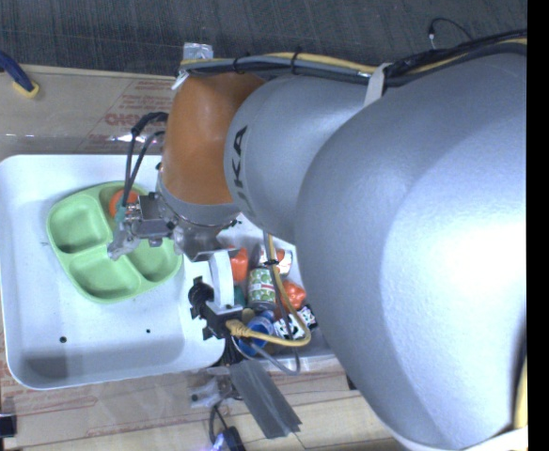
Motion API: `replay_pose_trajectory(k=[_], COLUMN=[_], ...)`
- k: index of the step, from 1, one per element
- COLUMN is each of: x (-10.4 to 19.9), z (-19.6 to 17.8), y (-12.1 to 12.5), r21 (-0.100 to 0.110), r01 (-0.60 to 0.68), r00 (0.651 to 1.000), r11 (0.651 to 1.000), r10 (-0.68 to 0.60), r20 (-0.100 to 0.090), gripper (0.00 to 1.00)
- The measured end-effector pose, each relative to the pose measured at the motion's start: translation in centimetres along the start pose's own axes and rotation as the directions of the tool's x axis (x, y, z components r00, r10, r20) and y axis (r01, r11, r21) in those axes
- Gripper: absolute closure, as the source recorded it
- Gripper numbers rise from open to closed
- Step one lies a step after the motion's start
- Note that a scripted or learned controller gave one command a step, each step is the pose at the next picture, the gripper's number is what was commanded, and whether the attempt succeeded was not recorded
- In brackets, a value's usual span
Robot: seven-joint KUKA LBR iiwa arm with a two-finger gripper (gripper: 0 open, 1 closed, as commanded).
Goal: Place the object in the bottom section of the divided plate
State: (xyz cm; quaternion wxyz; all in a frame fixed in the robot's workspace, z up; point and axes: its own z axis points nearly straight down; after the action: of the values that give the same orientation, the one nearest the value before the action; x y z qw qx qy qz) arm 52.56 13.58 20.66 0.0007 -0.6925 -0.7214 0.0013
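Looming over the right bin (298, 256), the grey arm (397, 233) hides most of its clutter of small items (270, 294). Further left, the gripper (135, 225) hangs above the green divided plate (91, 242) in the left bin (30, 280); an orange object (117, 201) sits just beside it over the plate's far edge.

place: robot lab | evidence: KUKA arm (387, 233) over white bins (21, 280) on cardboard-covered bench (77, 111)

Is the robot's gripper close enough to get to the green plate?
Probably yes. The gripper sits right above the green divided plate in the left white bin, and nothing visible lies between them.
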Motion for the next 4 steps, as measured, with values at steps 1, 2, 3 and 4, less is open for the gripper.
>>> replay_pose_trajectory(k=[1, 2, 3, 4], x=[0.0, 3.9, 3.9, 3.5], z=[0.0, -1.5, -1.5, -16.1], y=[0.0, -3.6, -3.6, 0.0], r21=[0.0, 0.004, 0.004, -0.004], r01=[0.0, 0.126, 0.126, 0.176], r00=[1.0, 0.992, 0.992, 0.984], r11=[1.0, 0.992, 0.992, 0.984], r10=[0.0, -0.126, -0.126, -0.176], r20=[0.0, -0.001, 0.0, -0.001], gripper=[0.0, 0.0, 0.0, 0.0])
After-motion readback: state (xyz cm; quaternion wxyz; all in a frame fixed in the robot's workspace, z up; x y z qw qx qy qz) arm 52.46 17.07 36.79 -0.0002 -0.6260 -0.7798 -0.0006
